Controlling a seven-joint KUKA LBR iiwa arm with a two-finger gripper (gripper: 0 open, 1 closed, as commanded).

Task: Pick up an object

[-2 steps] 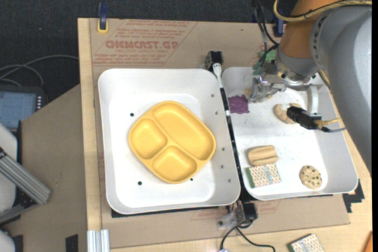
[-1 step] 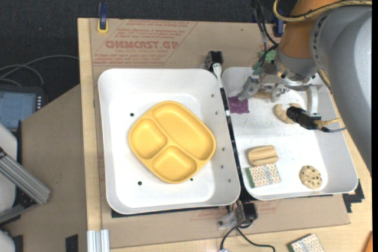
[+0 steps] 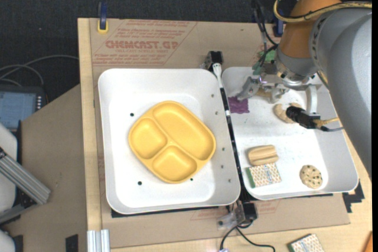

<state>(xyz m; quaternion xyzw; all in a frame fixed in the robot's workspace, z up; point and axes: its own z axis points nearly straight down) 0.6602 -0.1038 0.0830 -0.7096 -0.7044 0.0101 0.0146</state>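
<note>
Lying just beside jaws (image 3: 258, 86): purple object (image 3: 238, 105).

Tray (image 3: 171, 141) in left bin (image 3: 118, 186); cookie (image 3: 310, 176) in right bin (image 3: 342, 177).

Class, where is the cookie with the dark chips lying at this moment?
The cookie lies in the right bin, near its front right corner, to the right of the patterned square packet and the bread roll.

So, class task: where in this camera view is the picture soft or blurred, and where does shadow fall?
Camera view: the arm near the lens is soft, a grey blur; the yellow tray is sharp, with faint shadow at its lower edge; the gripper shades the right bin's top.
</note>
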